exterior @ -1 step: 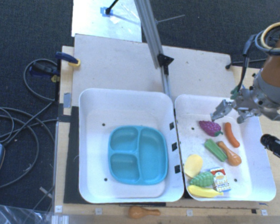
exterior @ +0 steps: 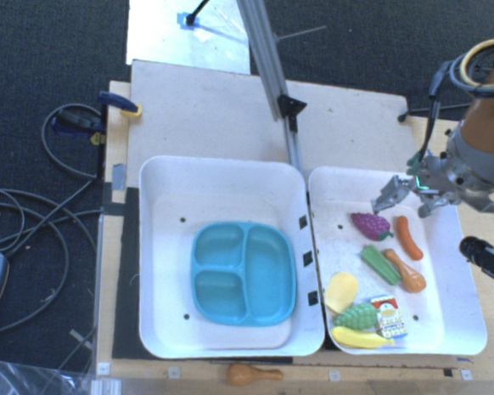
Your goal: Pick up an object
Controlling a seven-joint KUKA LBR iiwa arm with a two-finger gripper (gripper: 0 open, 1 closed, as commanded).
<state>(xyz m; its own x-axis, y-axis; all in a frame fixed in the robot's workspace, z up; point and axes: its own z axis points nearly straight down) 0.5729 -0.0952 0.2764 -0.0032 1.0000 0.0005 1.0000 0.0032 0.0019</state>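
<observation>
My gripper (exterior: 408, 200) hangs over the far part of the right bin (exterior: 468, 312), open, with nothing between its fingers. Just below it and slightly left lies a purple bunch of grapes (exterior: 370, 225). Beside the grapes is a red-orange sausage (exterior: 409, 237). Nearer the front lie a green vegetable (exterior: 380, 264), an orange drumstick (exterior: 407, 272), a pale yellow piece (exterior: 340, 292), a bumpy green item (exterior: 358, 315), a small printed box (exterior: 389, 316) and a yellow banana (exterior: 360, 338).
The left bin (exterior: 164, 228) holds a blue divided tray (exterior: 244, 273). Another orange drumstick (exterior: 254, 374) lies on the bench in front of the bins. A slanted metal pole (exterior: 271, 58) crosses the back, and cables lie on the floor at left.
</observation>
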